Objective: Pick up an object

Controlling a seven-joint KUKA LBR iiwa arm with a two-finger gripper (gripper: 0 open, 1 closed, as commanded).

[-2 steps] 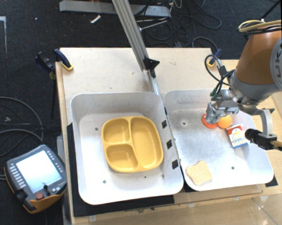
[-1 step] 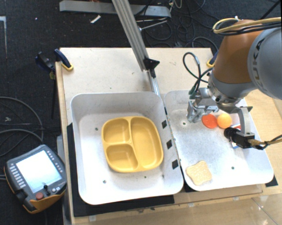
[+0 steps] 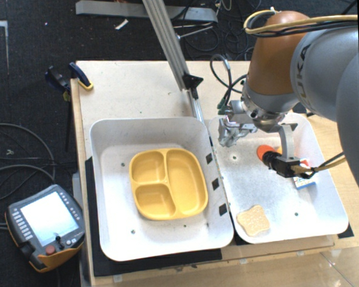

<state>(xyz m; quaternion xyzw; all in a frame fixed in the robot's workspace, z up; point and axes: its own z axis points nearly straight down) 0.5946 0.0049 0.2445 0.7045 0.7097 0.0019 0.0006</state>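
Observation:
My gripper (image 3: 228, 135) hangs over the far left part of the right bin (image 3: 325, 223), close to the wall shared with the left bin. I see nothing held in it. An orange object (image 3: 263, 151) lies in the right bin to the right of the gripper, partly hidden by the robot's parts. A tan bread-shaped piece (image 3: 253, 220) rests near the right bin's front edge. A small blue and white item (image 3: 305, 181) lies toward the bin's right side. A yellow divided plate (image 3: 168, 183) sits in the middle of the left bin (image 3: 108, 149).
The slanted metal pole (image 3: 174, 51) rises from the bench behind the bins. A teach pendant (image 3: 45, 226) lies on the floor at the left. A clamp (image 3: 75, 76) sits at the bench's far left corner. The arm's large body covers the right bin's far side.

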